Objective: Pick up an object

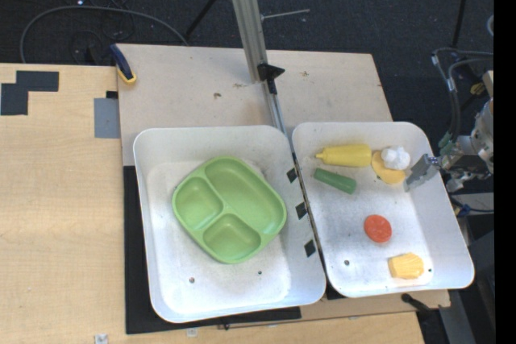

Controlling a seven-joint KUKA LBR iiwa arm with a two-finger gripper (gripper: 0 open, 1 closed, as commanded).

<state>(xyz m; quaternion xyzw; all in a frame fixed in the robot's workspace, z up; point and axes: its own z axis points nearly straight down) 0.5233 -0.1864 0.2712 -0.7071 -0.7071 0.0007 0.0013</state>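
- objects for picking lie in the right bin (451,230): a yellow bottle-shaped toy (345,155) lies on its side near the far wall, its narrow end pointing left.
- green stick-like piece (335,180) lies just beside the yellow toy on its near side, slanting down to the right.
- white rounded lump (395,157) sits on a yellow curved piece (389,172) just right of the yellow toy, touching it or nearly so.
- red-orange ball-like item (377,228) rests near the middle of the bin, well apart from the others.
- yellow blocky item (406,266) lies in the near right corner of the bin.
- pincer (421,171) shows as a grey piece at the right wall of the right bin, just beside the white lump and yellow curved piece; whether it is open or closed cannot be told, and nothing can be seen in it.
- left bin (153,254) holds a light green tray (229,209) with three compartments, turned at a slant.
- worktop (56,213) of pale wood extends to the left of the bins.
- metal post (248,20) rises at the far side, between the two bins.
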